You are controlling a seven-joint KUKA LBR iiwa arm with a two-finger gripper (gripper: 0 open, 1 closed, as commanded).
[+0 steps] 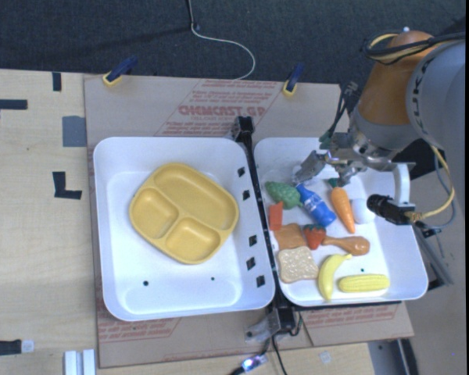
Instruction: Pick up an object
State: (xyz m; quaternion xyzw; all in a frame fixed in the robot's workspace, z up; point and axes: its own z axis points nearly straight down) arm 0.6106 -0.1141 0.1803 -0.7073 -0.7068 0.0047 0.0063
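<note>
Your gripper (322, 165) hangs spread open above the small blue plastic bottle (316, 206); it looks light, stiff, slippery, so pinch its middle crosswise.

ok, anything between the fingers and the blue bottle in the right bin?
Nothing visible. The gripper hangs just above and right of the blue bottle, with bare bin floor between them. Close neighbours could crowd a grasp: the green vegetable on the bottle's left, the carrot on its right.

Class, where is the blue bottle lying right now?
The blue bottle lies in the right bin, between the green vegetable and the carrot, just below the gripper.
</note>
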